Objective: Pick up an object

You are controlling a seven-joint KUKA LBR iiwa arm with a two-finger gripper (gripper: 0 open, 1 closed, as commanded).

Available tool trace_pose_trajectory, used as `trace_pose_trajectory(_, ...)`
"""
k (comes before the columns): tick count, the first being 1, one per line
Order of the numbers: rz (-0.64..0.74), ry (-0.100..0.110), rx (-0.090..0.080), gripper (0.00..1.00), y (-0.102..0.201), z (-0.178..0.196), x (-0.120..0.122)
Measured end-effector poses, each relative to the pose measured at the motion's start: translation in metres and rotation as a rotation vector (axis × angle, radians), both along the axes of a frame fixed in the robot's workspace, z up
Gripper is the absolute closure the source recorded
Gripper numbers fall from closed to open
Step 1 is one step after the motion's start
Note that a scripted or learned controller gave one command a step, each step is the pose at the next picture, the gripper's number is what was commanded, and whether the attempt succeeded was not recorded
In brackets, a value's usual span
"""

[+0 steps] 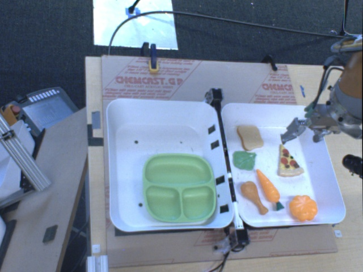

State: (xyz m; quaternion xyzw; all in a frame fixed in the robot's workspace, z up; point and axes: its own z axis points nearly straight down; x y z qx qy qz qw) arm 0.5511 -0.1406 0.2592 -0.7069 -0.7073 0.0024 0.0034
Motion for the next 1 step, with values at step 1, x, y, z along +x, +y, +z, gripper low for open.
trace_pose_trajectory(1, 0.002, -0.010, -0.002, 0.00, 0.0003, 0.0053, 0.0020)
